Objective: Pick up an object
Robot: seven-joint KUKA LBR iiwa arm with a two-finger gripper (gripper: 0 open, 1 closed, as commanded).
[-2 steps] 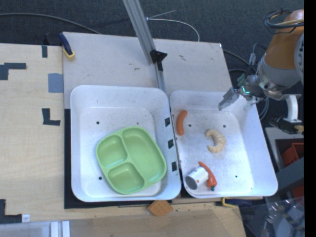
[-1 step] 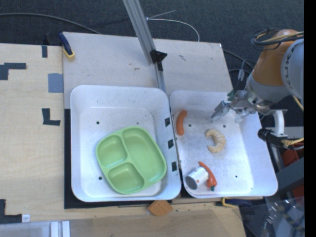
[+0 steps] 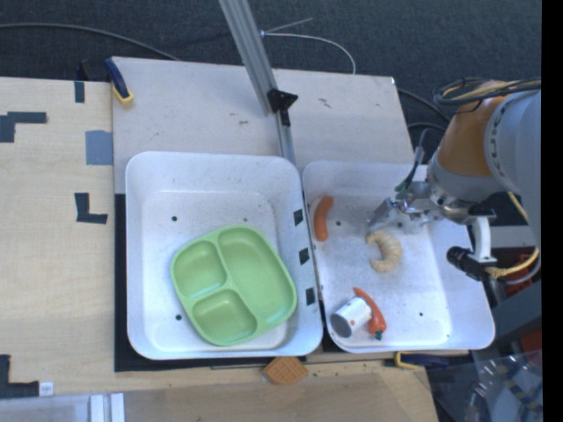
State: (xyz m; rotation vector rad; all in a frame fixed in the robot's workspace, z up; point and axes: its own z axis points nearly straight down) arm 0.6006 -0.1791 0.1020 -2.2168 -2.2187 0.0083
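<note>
One green tray [image 3: 233,284] in left bin [image 3: 141,236]

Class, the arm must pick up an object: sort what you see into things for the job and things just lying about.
For the job: pincer, croissant, sausage, carrot, white cup.

Lying about: green divided plate, cracker, blue-and-yellow clamp.

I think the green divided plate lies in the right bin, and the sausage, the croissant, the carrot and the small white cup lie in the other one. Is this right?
Not quite. The camera view shows the green divided plate in the left bin, not the right one. The sausage, croissant, carrot and small white cup lie in the other one, the right bin.
</note>
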